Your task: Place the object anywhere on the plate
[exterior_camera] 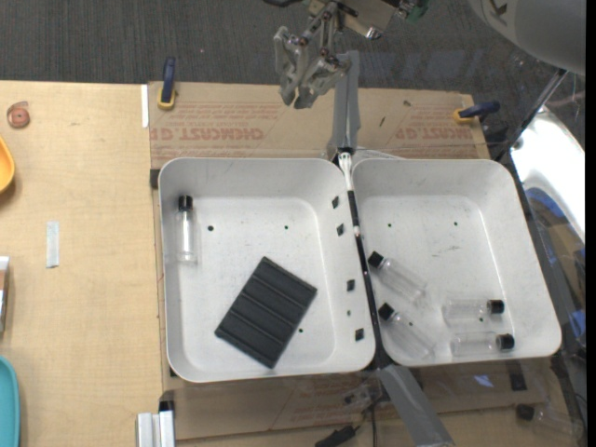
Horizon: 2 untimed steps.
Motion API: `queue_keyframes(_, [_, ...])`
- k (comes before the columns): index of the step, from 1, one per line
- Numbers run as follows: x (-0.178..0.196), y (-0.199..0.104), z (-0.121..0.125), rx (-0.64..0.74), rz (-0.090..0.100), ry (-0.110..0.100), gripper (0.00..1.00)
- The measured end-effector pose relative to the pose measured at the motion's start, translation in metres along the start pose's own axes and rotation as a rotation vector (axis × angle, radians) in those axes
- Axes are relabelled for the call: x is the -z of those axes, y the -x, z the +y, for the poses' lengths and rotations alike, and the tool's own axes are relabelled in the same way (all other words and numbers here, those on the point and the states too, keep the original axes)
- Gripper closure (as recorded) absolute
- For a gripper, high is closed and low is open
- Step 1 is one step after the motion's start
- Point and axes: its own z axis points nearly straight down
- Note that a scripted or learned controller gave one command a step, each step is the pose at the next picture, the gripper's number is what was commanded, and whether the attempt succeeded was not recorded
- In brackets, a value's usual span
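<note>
Camera view gives us the left bin, where the dark ribbed plate lies flat and a clear vial rests by the left wall, well apart from it. We judge a slippery, rolling vial could slide off the plate. The right bin holds more vials, hard to count through their transparency. The gripper hangs above the far rim holding nothing we can see; its opening we cannot tell.
</note>
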Motion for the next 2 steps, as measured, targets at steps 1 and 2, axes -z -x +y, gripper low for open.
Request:
queue_keyframes(1, [0.009,-0.0003,-0.0024,-0.006,-0.005,-0.001,1.0])
queue_keyframes(2, [0.0179,-0.0006,-0.0048,-0.012,-0.01,-0.001,1.0])
